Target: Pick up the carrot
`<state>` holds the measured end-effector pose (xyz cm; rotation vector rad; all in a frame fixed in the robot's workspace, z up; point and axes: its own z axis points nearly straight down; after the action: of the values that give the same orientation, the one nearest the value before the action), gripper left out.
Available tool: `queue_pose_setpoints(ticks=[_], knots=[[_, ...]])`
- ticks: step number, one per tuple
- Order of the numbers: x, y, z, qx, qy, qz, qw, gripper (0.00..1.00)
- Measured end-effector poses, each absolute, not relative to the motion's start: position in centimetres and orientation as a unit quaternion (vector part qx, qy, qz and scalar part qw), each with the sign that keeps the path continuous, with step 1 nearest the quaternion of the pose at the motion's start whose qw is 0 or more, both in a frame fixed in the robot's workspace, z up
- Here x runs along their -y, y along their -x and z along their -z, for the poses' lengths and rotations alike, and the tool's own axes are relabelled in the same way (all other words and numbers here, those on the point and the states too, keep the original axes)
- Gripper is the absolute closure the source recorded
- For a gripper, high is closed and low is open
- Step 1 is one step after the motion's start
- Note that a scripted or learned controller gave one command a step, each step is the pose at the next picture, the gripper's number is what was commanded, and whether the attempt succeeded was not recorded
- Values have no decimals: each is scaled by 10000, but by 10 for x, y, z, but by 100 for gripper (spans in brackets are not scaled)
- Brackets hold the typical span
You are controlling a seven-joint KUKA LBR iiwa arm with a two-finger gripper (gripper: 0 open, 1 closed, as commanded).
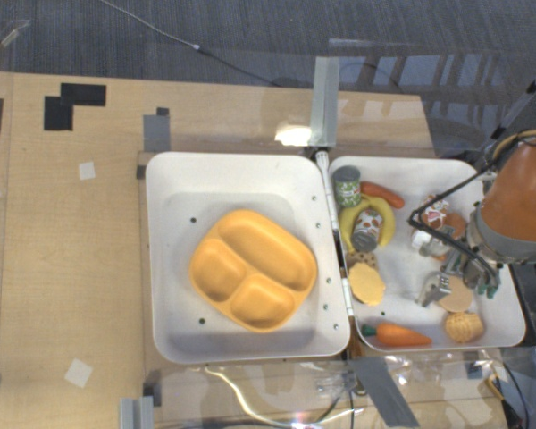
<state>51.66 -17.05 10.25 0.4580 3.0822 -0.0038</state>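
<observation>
Plastic is the likely make of the carrot (402, 335), judging by its smooth, even orange skin among what look like toy foods: light, stiff and somewhat slippery, not fragile, and apt to roll or skid rather than squash under pressure. It lies flat on the floor of the right bin (429, 163), close along the near wall and towards the near left corner, its green stub pointing left and its thin tip pointing right. The thick part just right of the stub looks like the best place to take hold, gripped across its width, since the taper towards the tip could let it squirt out. The near wall is just beside it, so one side of the grip has little room, and a slight nudge towards the far side may be needed. The gripper (436, 291) hangs further right and a little farther away, over the middle right of the same bin, apart from the carrot; whether it is open or closed cannot be told from this angle. A round tan biscuit (458, 298) sits just beside it, and a yellow textured piece (464, 327) lies to the right of the carrot's tip. A pale yellow disc (368, 284) lies just on the far side of the stub. A second reddish-orange piece (381, 194) near the far wall could be mistaken for the target. The left bin (161, 239) on the table (71, 266) holds a yellow divided plate (216, 280).
</observation>
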Motion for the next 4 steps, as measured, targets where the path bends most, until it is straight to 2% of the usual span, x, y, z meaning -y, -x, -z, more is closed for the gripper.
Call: queue_pose_setpoints(ticks=[1, 2, 3, 4], knots=[[207, -525, -165, -9862, -1656, 12, 74, 0], [205, -516, -147, -9818, -1897, 1, 47, 0], [181, -552, -101, -9787, -2053, -10, 25, 0], [206, -584, -157, -9818, -1900, 5, 79, 0]])
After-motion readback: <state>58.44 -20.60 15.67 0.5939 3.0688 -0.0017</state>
